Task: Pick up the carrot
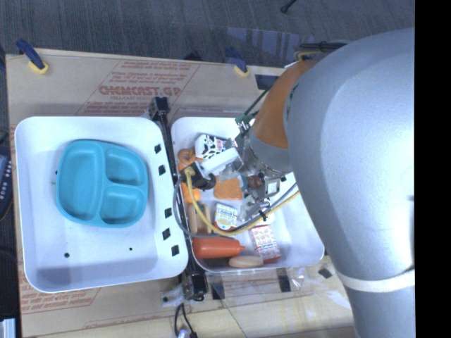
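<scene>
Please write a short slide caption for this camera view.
Gripper lowered into the cluttered right bin; carrot lies near its front.

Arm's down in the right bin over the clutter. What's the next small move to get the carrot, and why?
Probably shift the gripper toward the bin's near edge. It sits among the clutter mid-bin, while what looks like the carrot lies apart from it along the near wall of the right bin, beside a pale piece.

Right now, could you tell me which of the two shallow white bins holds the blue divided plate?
The left white bin holds the blue divided plate; the right white bin holds mixed toy foods beneath the arm.
</scene>
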Available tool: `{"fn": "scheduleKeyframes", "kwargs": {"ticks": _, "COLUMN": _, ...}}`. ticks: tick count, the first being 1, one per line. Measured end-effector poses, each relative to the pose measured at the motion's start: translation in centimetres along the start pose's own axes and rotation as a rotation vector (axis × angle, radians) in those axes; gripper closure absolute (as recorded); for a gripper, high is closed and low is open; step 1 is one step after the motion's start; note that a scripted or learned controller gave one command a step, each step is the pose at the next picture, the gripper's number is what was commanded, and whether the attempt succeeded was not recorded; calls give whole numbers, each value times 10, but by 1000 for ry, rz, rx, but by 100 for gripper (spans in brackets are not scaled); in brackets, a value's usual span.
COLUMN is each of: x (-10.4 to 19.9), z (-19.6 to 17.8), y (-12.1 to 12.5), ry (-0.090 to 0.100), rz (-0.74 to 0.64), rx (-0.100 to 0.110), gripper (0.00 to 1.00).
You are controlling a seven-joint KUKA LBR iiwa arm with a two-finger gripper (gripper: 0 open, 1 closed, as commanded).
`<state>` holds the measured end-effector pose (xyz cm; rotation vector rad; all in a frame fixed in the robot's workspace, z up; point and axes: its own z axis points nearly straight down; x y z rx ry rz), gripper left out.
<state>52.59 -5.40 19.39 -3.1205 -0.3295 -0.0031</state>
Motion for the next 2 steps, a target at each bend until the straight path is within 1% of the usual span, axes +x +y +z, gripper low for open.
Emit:
{"fn": "scheduleKeyframes", "kwargs": {"ticks": 1, "x": -17, "z": 60, "y": 34, "ry": -14, "rz": 3, "rx": 1, "gripper": 0}}
{"fn": "scheduleKeyframes", "kwargs": {"ticks": 2, "x": -10, "z": 98, "y": 82, "ry": -1, "rz": -2, "rx": -1, "gripper": 0}}
